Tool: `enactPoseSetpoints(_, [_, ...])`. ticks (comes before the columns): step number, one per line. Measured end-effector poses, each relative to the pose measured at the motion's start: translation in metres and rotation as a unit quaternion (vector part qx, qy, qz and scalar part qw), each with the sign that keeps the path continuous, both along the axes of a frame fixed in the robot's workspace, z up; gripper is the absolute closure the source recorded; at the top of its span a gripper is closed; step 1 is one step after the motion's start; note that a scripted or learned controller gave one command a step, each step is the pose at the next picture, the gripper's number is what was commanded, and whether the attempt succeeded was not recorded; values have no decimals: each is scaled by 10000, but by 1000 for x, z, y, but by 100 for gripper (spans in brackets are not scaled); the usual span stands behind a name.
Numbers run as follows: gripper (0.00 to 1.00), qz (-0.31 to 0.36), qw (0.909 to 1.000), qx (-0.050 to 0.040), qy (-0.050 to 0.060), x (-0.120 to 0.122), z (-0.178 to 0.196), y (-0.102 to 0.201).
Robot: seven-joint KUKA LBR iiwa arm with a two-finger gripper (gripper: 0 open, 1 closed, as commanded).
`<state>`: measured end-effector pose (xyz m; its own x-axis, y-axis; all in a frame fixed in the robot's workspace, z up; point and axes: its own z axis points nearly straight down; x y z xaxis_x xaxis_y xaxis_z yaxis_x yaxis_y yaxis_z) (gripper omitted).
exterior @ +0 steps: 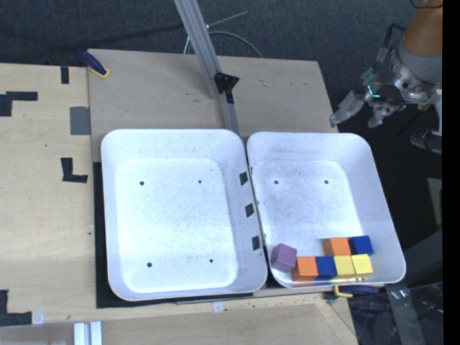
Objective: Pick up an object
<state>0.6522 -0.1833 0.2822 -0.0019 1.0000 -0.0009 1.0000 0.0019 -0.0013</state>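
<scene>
- Gripper (361,110) sits up at the right, outside the right bin (374,171), above its far right corner. It's well apart from the blocks.
- Fingers look spread, one pale finger splayed left, a darker one to its right, nothing between them. It holds nothing.
- The targets are all in the right bin's near right corner: purple block (284,256), orange block (307,266), blue block (325,266), two yellow blocks (353,265), plus a back row of a second orange (336,246) and a second blue (361,245).
- Left bin (108,192) has no blocks, so don't send the arm there.
- The step in hand, as I judge it, is the approach: you need to bring the gripper across the bin toward the near corner, then descend.
- Best pick is the purple block. It sits at the left end, slightly off from the row, with bare floor on its left and far sides.
- The row blocks touch each other; fingers would likely jam between neighbours or against the bin wall.
- Purple block looks roughly cubic with no clear long axis. It's turned a bit relative to the row, so square the fingers to its faces, not to the row.
- The row itself runs left-right along the near wall.
- Come straight down and close on the free faces.
</scene>
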Motion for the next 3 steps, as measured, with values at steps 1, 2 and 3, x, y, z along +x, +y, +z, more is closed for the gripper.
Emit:
enactPoseSetpoints(1, [0, 2, 10000, 3, 27, 15, -69, -1])
enactPoseSetpoints(2, [0, 5, 10000, 10, 35, 24, -153, 28])
enactPoseSetpoints(3, [0, 6, 10000, 0, 11, 29, -159, 63])
